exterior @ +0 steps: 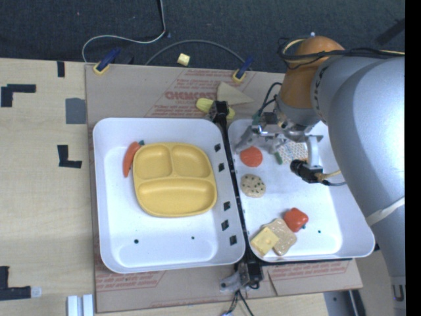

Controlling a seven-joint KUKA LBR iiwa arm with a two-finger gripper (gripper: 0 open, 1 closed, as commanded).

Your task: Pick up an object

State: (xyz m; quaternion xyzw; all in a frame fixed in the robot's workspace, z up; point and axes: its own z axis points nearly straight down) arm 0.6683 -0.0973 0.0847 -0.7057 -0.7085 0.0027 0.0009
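My gripper [262, 141] hangs over the far left part of the right bin [332, 206], below the orange wrist band. A round red slice [250, 156] lies on the bin floor just beneath and in front of it; I cannot tell whether they touch. Nearer the front lie a speckled cookie [252, 185], a red pepper-like piece [295, 219], a yellow cheese block [265, 241] and a tan cracker [283, 236] leaning on it. A pale netted item [293, 151] sits right of the gripper, partly hidden by the arm.
The left bin [112, 176] holds a yellow divided tray [174, 178] and an orange carrot [130, 158] by its left side. A black divider with clips [227, 176] runs between the bins. A yellow object [206, 104] and cables lie behind the bins.
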